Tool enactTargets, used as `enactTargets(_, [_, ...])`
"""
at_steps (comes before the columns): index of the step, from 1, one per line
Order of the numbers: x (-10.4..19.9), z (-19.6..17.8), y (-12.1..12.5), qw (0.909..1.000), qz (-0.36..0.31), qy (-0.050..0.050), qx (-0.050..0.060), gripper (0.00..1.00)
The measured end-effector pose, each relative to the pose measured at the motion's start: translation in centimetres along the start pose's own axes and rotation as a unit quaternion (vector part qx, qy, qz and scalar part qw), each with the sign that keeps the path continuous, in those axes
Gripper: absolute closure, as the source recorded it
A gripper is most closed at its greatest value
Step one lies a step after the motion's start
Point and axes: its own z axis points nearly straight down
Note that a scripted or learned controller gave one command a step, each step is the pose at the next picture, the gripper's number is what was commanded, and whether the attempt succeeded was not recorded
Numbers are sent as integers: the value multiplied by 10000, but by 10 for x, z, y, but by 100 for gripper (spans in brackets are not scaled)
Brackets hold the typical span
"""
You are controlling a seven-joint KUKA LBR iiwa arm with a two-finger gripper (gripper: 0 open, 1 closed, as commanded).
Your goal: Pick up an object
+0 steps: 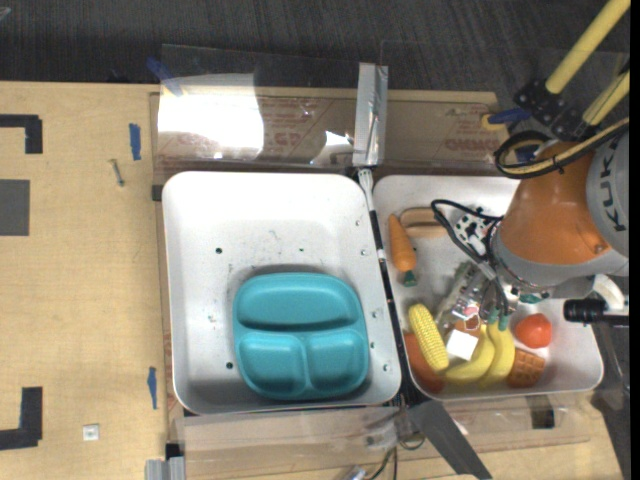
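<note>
Closest to us, at the bottom of the view, the teal divided tray sits in the left white bin, with 3 compartments and nothing in them. Our work is in the right white bin, where the toy food is crowded toward the near side: a corn cob, a yellow banana curling beneath it, a red tomato just beside the banana, and a carrot lying apart toward the far left wall. Our gripper reaches down from the grey-and-orange arm into the middle of this pile, above the banana and beside the corn. We cannot tell whether the jaws are spread or closed; clutter and cable hide them.

We judge the step to be the descent onto 1 item. To do it well, we should commit to a single target, likely the banana or the corn, and centre the jaws across its narrow width. Neighbours touch here, so a straight vertical approach matters, or we may wedge 2 items at once. The carrot, lying alone, looks the easier pick if this one slips.
</note>
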Motion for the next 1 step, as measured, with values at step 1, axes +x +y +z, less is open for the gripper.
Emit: enactTargets(1, [33, -161, -6, 9915, 1302, -40, -19, 100])
